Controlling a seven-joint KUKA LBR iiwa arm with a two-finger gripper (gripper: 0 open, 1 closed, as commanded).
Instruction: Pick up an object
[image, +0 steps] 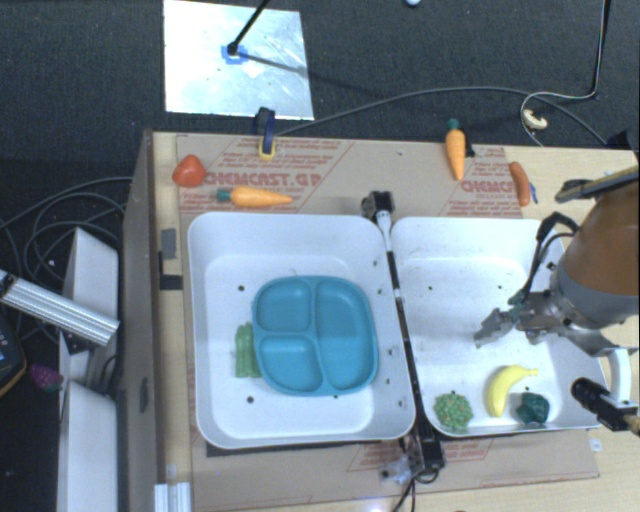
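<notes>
We've got the right bin (470, 250) with the arm's end effector (497, 326) hovering just above the banana (508, 387), probably lining up a pick; can't tell its state. Green bits sit beside it.

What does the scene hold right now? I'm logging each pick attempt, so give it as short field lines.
left bin: blue divided plate, green item beside it
right bin: banana, light green cluster, dark green item
gripper: above right bin floor, nothing seen between fingers
bench top: carrot, tomato, second carrot
</notes>
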